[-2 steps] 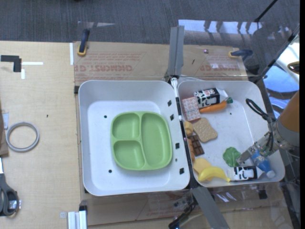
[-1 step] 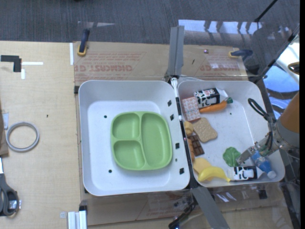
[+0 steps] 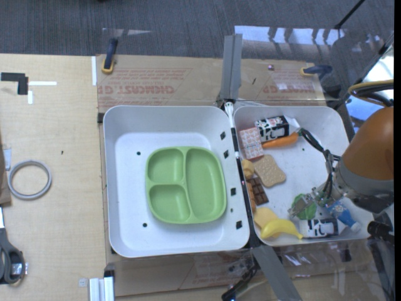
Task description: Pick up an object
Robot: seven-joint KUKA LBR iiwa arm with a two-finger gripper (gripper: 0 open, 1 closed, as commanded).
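A banana (image 3: 279, 229) is parked at the right bin's (image 3: 322, 119) near edge, boxed in by a chocolate bar (image 3: 256, 190) and cracker (image 3: 270, 170). The gripper (image 3: 321, 200) is lowered beside green clutter (image 3: 304, 204); its state can't be told. Further back, a carrot (image 3: 280, 141) is seen. A green divided plate (image 3: 186, 184) is held in the left bin (image 3: 122, 168).

The arm (image 3: 374, 149) covers the right bin's (image 3: 326, 115) far edge and runs off the frame. The gripper (image 3: 326, 196) blurs into clutter beneath it; scissors (image 3: 9, 263) are cropped at left.
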